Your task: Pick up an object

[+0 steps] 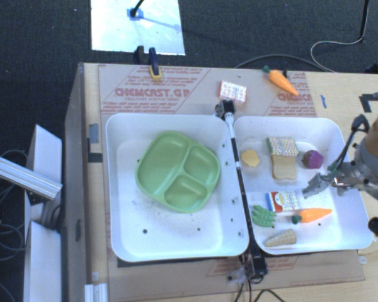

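The grey two-finger gripper point(319, 185), its grasp impossible to make out, hangs over the right white bin point(349, 230) just above the orange plastic carrot point(315, 215).

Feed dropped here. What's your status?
Hand over right bin, grip state unclear. Carrot just below it, unlifted. Purple piece close by.

Several small toy foods are scattered in the right bin point(332, 128), lower right of the frame. An orange carrot point(312, 215) is laid flat near a purple piece point(312, 159).
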You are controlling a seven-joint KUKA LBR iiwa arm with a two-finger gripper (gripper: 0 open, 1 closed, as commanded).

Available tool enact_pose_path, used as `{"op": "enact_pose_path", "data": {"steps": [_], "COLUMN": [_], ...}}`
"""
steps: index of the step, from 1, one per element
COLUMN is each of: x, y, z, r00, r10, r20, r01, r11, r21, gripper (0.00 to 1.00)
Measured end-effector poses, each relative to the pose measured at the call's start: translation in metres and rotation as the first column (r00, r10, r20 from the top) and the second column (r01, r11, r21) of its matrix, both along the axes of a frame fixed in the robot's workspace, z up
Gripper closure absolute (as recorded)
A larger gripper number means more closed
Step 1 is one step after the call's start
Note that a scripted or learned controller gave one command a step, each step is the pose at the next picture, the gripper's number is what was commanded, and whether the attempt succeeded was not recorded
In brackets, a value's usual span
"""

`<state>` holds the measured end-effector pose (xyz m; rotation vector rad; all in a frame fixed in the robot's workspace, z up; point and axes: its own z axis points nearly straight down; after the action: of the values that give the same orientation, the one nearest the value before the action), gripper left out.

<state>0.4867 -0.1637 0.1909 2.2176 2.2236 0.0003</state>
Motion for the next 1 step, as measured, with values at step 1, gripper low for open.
{"op": "enact_pose_path", "data": {"steps": [1], "x": [0.0447], "y": [-0.0031], "z": [-0.1029], "r00": [1.000], "r10": [0.000], "r20": [0.009], "r01": [0.000], "r11": [1.000], "r21": [0.000], "gripper": [0.00]}}
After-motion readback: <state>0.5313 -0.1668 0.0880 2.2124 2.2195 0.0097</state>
